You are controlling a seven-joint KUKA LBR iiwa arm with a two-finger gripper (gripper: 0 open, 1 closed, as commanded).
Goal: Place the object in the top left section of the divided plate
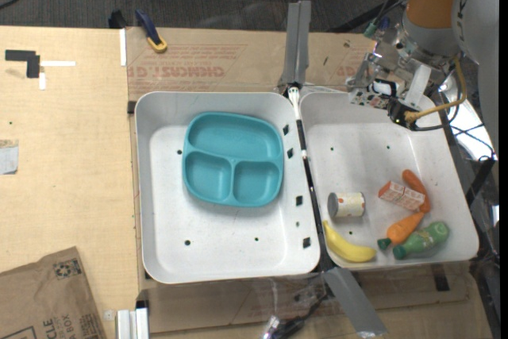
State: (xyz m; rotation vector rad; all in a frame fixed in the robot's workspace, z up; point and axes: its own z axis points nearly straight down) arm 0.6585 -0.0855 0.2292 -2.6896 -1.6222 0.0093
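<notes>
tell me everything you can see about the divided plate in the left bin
The divided plate is teal and looks like smooth plastic, a rounded rectangle with a raised rim. Low ridges split it into three sections: one wide section along the far side and two smaller ones along the near side. All three sections hold nothing. It lies flat, right side up and turned a little askew, on the floor of the left bin, toward its far side, with nothing else touching it.
</notes>
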